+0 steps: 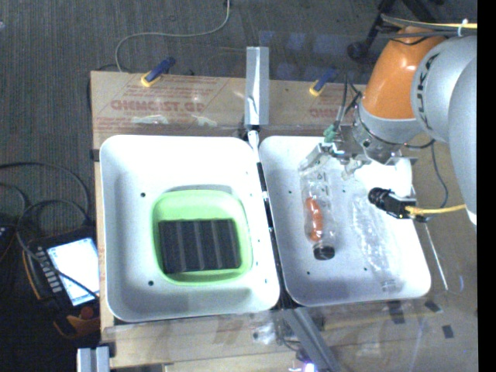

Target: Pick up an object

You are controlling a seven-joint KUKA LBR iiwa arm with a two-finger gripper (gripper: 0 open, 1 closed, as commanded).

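Red lettering is being shown on the brown cardboard sheet (167,103) at the far side of the tabletop; it is too faint to be read with certainty. Two blue-and-yellow clamps (157,70) are being seen at that far edge.

The tool (341,142) is being held over the far part of the right bin (403,281), under the orange band of the arm (403,68). Whether it is spread or pressed together cannot be told, and nothing can be seen gripped in it.

A clear plastic bottle (316,211) with an orange patch inside and a dark cap at its near end is lying lengthwise in the right bin, just near of the tool. Whether the tool is touching it cannot be told. A crumpled clear wrapper (370,235) is lying to its right.

A green tray (203,235) with dark slots is resting in the left bin (132,169).
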